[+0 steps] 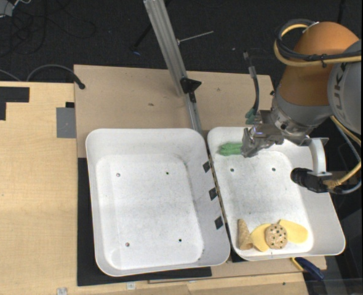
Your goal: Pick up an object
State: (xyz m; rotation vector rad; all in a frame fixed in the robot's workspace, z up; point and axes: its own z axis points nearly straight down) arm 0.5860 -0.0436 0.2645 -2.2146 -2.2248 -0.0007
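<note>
Just left of gripper [253,147]: green object [230,149], long axis pointing toward it, in right bin [320,223]. Grip state impossible to tell.

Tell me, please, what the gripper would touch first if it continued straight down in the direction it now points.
Probably the green object at the far end of the right bin. The gripper points down beside it. Depth is unclear, so it may instead meet the bin floor next to the object.

Even overhead light, soft shadows, slightly grainy, dark background.
</note>
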